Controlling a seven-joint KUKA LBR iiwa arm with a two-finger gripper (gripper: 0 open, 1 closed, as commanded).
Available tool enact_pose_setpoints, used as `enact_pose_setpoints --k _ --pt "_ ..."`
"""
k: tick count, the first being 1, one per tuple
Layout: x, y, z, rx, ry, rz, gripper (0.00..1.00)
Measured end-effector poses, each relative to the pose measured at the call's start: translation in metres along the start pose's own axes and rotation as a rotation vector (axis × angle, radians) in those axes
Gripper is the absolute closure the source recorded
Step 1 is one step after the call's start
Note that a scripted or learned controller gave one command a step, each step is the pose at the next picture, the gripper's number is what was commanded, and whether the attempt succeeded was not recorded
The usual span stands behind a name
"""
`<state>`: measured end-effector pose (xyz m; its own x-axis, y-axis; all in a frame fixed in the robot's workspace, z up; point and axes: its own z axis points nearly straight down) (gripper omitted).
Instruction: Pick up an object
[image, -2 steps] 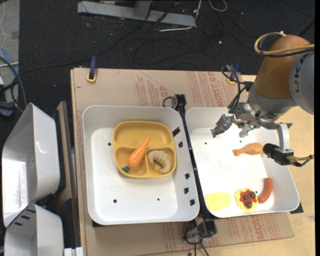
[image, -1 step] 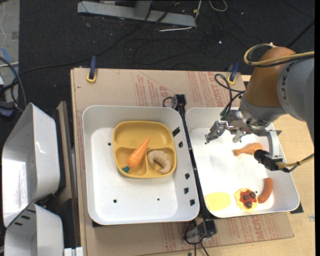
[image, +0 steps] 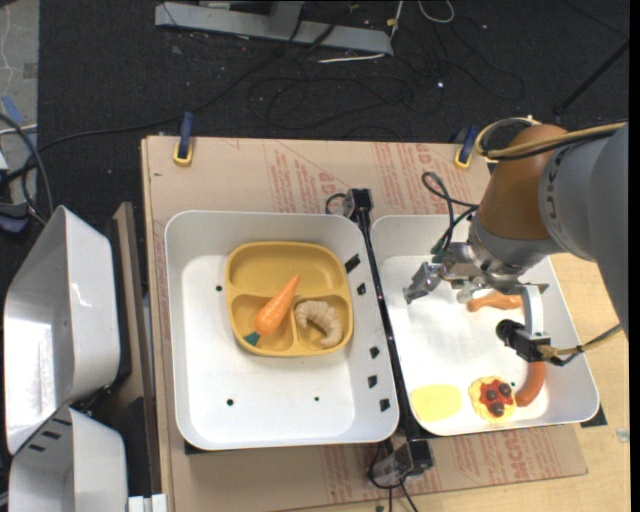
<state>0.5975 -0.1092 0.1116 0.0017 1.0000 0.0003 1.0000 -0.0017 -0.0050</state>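
Bright, even overhead light on the two shallow white plastic bins (image: 390, 330), nearly washed out. Soft, short shadows inside the rim of the divided yellow plastic plate (image: 290, 298). Beyond the bins, dark floor with detail lost. Focus sharp at centre, slightly soft toward the frame edges.

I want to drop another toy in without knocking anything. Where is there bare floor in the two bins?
Left bin: a wide bare strip runs below the yellow plate, which holds the carrot and shrimp.

Right bin: bare in the middle, left of the gripper. Its lower right is crowded: yellow disc, pizza piece, sausage.
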Motion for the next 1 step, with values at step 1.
enact_pose_setpoints --k 1 --pt "0.0003 0.0016 -0.0131 -0.005 -0.001 0.000 1.00"
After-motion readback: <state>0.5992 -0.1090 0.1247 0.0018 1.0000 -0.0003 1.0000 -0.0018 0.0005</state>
